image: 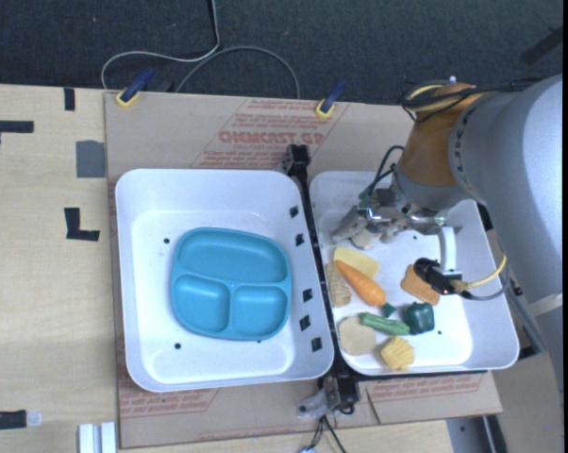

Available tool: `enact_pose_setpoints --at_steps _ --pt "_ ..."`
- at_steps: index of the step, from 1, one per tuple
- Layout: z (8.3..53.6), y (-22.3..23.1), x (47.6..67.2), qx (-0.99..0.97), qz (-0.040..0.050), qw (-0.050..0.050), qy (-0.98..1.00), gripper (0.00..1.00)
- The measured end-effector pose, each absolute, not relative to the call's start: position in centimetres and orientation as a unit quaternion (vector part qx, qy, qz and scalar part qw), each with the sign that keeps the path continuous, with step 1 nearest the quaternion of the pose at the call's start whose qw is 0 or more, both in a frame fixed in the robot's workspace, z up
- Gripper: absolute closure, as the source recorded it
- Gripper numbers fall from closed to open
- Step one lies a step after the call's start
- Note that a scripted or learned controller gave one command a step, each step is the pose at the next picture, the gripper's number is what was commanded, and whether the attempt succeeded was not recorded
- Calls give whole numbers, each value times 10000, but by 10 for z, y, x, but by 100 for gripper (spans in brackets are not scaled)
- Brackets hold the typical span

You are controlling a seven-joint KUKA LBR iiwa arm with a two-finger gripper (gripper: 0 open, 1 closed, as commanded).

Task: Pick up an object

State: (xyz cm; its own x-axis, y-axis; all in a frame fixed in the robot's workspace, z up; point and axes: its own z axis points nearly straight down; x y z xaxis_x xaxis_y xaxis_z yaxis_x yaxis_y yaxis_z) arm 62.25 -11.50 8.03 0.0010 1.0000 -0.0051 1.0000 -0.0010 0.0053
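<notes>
Your gripper (pixel 367 221) hangs just above the carrot (pixel 359 280) in the right bin (pixel 492 347); finger state, I cannot tell. Crowded neighbours could spoil your grasp.

We see a light wood desk (pixel 39 300) with black tape marks (pixel 10 135) and a grey patch (pixel 90 158) on its left side. A brown cardboard sheet (pixel 246 135) with red print lies on it, held by two clips (pixel 133 90) at its far edge. Behind the desk is dark carpet (pixel 312 17). A thin cable (pixel 208 36) loops across it.
</notes>
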Motion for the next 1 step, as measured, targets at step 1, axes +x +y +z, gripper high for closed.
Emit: enact_pose_setpoints --at_steps 1 --pt "97 -112 624 7065 10 17 7077 100"
